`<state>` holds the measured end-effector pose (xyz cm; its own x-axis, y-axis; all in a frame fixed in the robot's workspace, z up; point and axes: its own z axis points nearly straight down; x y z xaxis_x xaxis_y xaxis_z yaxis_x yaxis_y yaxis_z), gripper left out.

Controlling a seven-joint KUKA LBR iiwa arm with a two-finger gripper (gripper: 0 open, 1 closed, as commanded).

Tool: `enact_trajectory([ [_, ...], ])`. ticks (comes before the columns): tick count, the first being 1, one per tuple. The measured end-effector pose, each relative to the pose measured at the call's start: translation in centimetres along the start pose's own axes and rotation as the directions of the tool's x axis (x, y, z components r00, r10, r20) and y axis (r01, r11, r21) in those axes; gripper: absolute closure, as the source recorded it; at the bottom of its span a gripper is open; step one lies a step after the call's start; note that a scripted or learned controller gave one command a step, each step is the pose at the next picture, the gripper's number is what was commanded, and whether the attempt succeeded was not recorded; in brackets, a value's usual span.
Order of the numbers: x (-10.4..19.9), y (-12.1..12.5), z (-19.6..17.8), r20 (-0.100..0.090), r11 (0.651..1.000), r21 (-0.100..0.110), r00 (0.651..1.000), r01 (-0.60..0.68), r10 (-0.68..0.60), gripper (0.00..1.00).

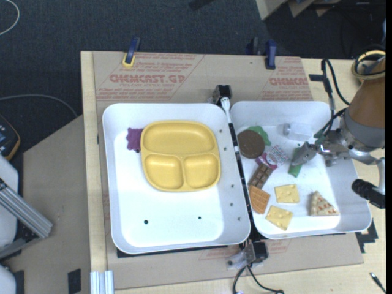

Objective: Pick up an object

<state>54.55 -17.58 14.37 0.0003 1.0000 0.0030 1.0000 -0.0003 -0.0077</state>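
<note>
My gripper (303, 155) reaches in from the right and hangs low over the middle of the right bin (346, 224). A small green piece (295, 169) sits right under its tip, touching or nearly touching it. To its left lie a round brown cookie (250, 144), a green leafy piece (261, 131) and a pink-and-white wrapper (270, 158). Nearer the front are a chocolate bar (261, 176), an orange cracker (260, 199), two yellow cheese pieces (287, 193) and a pizza slice (321, 204).
The left bin (171, 228) holds a yellow divided plate (180, 155) with a purple item (133, 138) at its left edge. A clear plastic piece (297, 129) lies at the back of the right bin. The arm's orange band (370, 106) stands over that bin's right rim.
</note>
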Motion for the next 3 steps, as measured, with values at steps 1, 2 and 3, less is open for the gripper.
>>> enact_trajectory([
  [1, 0.1, -0.1, 5.4, 0.000, 1.000, 0.000, 1.000, 0.000, 0.000, 0.00],
  [2, 0.0, 0.1, 3.9, 0.003, 1.000, -0.009, 1.000, -0.001, 0.001, 1.00],
  [3, -1.0, -0.2, -1.8, 0.006, 1.000, -0.013, 1.000, -0.002, 0.002, 1.00],
])
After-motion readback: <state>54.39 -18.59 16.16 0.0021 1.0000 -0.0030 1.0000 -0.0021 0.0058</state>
